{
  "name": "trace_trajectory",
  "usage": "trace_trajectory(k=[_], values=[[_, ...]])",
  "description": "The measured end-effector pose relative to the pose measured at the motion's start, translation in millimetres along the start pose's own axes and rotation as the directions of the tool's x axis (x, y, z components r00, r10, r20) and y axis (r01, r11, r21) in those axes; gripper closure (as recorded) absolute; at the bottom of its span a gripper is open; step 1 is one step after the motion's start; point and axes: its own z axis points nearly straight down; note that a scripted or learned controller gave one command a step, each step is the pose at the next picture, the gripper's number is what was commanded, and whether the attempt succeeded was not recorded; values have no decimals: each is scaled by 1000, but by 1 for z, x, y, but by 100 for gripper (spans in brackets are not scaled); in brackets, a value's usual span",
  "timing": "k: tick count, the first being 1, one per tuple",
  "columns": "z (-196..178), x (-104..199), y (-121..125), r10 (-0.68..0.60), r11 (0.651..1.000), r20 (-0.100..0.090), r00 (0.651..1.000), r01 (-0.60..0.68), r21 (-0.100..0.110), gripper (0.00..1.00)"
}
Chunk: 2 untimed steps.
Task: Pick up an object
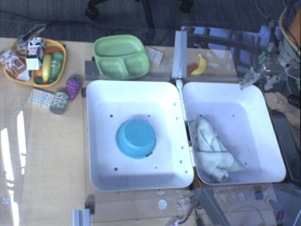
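Note:
A blue bowl point(136, 138) sits upside down near the middle of the left white bin point(101, 107). A crumpled white cloth point(211, 149) lies along the left side of the right bin point(254, 126), reaching toward its front. My gripper point(257, 77) hangs over the far right corner of the right bin, well away from both the cloth and the bowl. I see nothing held in it.
Behind the left bin stands a green divided plate point(121, 55). A toy banana point(201, 65) lies behind the right bin. On the bench at left are a yellow bowl of toy food point(35, 62), purple grapes point(73, 86) and a small can point(59, 102).

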Motion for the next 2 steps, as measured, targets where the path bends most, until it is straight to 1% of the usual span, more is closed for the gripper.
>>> trace_trajectory(k=[1,2], values=[[161,-14,27,-382,924,-1,924,382,1,0],[148,-13,31,-386,922,9,922,386,-10,100]])
